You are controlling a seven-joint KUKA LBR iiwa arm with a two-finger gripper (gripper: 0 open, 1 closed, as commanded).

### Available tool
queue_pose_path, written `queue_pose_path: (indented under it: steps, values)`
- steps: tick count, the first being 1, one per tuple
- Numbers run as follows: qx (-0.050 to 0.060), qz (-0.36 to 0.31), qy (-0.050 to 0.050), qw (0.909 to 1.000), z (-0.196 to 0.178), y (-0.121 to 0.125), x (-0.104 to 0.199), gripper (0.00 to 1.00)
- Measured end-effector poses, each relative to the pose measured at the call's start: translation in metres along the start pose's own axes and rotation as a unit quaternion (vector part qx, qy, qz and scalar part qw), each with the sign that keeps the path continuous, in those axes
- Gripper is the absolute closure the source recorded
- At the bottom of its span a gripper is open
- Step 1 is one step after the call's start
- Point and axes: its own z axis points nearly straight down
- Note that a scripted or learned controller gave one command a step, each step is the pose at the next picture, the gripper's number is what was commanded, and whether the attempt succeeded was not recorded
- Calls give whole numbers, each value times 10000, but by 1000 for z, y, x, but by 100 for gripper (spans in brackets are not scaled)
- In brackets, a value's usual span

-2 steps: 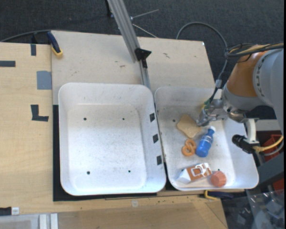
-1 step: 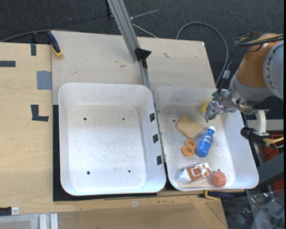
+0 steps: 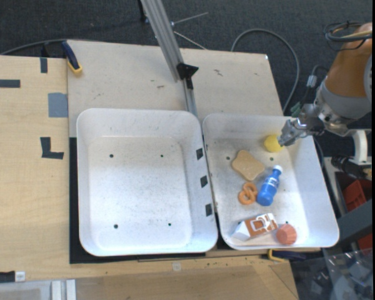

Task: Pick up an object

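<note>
Hovering end effector [image 3: 290, 133] just beside yellow ball [image 3: 272, 144], right bin [image 3: 315, 186], finger state unclear

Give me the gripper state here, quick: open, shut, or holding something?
Gripper: cannot be told; it sits at the right bin's far edge, right beside the yellow ball, with nothing seen held.

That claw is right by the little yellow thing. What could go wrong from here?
The gripper sits at the edge of the yellow ball, not centred over it, so closing may nudge it and let it roll away. The ball also lies near the right bin's wall, so a finger could catch the wall while descending.
</note>
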Motion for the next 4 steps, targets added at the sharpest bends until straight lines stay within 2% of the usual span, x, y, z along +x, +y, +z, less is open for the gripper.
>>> queue_pose_path:
  steps: [1, 2, 3, 4]
  values:
    - [7, 3, 3, 10000, -45, -4, -2, 100]
    - [35, -18, 17, 10000, -47, -17, 52, 100]
    - [44, -19, 14, 10000, -34, -21, 100, 100]
    - [47, -27, 18, 10000, -23, -31, 161, 100]
